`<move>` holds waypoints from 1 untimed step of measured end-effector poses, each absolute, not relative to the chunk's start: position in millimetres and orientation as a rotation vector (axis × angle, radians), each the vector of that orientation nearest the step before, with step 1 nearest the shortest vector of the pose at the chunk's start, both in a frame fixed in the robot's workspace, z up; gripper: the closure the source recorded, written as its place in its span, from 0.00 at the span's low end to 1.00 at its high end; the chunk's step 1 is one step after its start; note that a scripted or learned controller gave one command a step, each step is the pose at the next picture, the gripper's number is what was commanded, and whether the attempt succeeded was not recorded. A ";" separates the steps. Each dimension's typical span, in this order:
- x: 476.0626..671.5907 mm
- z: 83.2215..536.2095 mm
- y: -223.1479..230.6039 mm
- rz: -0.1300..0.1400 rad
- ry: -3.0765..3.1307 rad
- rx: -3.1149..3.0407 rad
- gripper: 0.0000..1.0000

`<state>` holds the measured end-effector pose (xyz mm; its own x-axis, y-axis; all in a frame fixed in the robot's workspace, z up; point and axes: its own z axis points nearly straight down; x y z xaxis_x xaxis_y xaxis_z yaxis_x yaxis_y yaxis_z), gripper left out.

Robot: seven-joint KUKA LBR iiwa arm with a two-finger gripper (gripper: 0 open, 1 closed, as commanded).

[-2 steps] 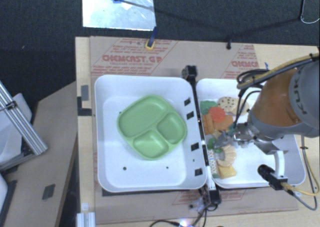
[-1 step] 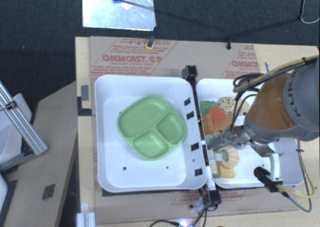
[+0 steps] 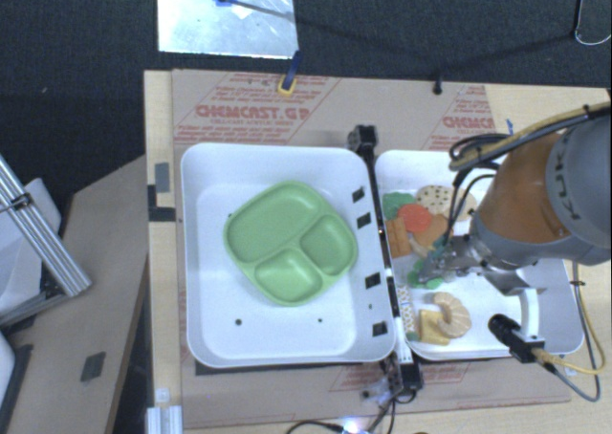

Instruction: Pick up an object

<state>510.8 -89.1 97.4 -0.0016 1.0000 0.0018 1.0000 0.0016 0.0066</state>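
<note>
Cardboard lines the bench under both bins. I see the gripper (image 3: 438, 265) low in the right bin (image 3: 564, 332), centre-right of frame, over a green piece (image 3: 427, 272); whether it pinches, I cannot tell. Pastries (image 3: 445, 315) lie just below.

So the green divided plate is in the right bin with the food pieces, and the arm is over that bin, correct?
Not quite. The camera view shows the green divided plate alone in the left bin. The food pieces are in the right bin, and the arm is over that one.
</note>
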 end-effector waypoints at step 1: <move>508.2 141.0 -86.1 0.004 2.224 2.215 1.00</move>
<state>508.2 -86.1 141.0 -0.0040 1.0000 -0.0005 1.0000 0.0040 0.0038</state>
